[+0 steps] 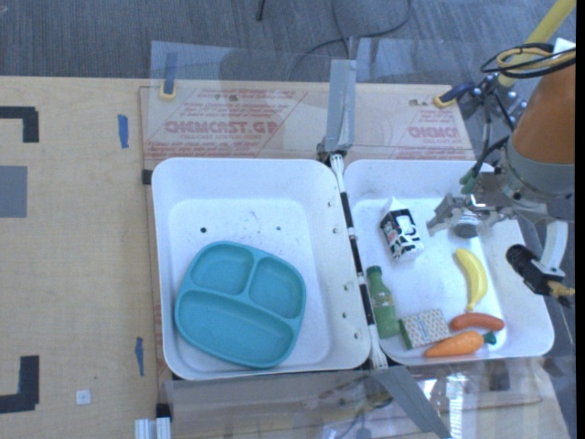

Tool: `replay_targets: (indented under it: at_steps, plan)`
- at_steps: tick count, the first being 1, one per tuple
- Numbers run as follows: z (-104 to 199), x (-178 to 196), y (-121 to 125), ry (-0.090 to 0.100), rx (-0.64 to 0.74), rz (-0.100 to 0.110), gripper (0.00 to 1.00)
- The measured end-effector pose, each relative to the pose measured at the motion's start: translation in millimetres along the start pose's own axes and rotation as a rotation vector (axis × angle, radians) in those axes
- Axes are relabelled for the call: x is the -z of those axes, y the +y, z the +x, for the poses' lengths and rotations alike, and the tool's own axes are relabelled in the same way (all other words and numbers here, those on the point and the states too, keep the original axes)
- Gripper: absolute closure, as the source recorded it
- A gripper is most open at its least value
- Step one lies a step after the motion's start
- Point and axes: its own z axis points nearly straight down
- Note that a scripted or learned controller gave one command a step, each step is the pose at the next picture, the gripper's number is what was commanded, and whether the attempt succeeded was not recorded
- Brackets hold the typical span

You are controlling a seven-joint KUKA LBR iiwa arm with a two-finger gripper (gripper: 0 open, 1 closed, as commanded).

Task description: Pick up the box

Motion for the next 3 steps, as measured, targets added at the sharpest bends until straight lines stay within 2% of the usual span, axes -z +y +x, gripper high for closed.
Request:
replay_targets:
  at_steps: [1,2,3]
  plan:
    - [-15.0,89.6,-10.5,-0.002,-0.121,-0.002,0.00]
    - [-5.2,69.8,-24.2,-0.001,-0.107,0.001,0.00]
    - [21.2,-83.5,-35.6,0.000,-0.026,0.000,0.00]
